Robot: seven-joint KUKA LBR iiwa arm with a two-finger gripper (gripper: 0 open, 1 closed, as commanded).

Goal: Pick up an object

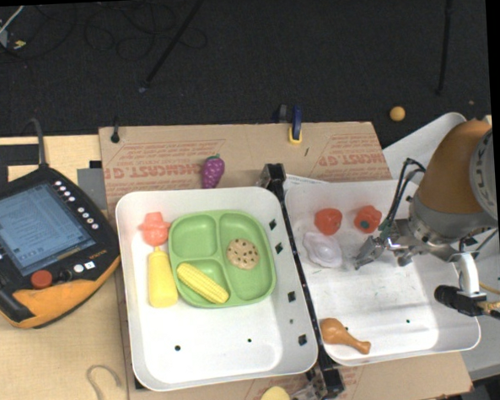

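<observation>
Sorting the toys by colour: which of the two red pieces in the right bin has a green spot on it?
The red piece farther right, nearer the arm; the other red piece is plain.

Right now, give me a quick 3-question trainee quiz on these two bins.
1. True or false: the cookie sits in the green tray.
2. Which bin holds the chicken drumstick? A) left bin B) right bin
3. Fill in: beside the corn, outside the tray, stands a yellow ____.

Key: 1 true. 2 B; it lies near that bin's front edge, away from the tool. 3 bottle.
</observation>
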